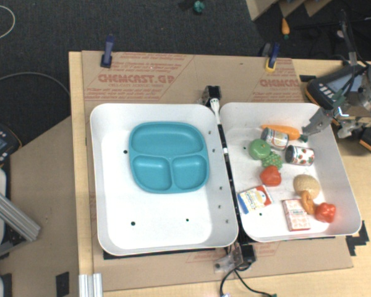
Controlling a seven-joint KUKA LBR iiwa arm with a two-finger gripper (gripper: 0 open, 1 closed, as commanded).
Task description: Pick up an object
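You've got two white bins side by side on a cardboard-covered bench. The left bin point(111, 166) has a teal divided plate point(169, 156) sitting in its upper middle. The right bin point(343, 172) holds all the clutter. Along its top: a carrot point(283, 129), a small tin can point(276, 138) just below it, a green round item point(259, 149), a second can with a white label point(300, 155). Mid-bin: a strawberry-like piece point(272, 161) touching a red tomato point(271, 176), and a tan potato-like lump point(306, 184). Front: a small white carton point(255, 198), a pinkish box point(295, 215), a red pepper point(325, 211) near the rim. Everything's packed close, so neighbours crowd any pick.

The gripper point(311, 127) sits at the bin's upper right edge, just beside the carrot tip and above the labelled can. You can't tell how its pincer stands; too dark and blurred. Nothing visibly held.
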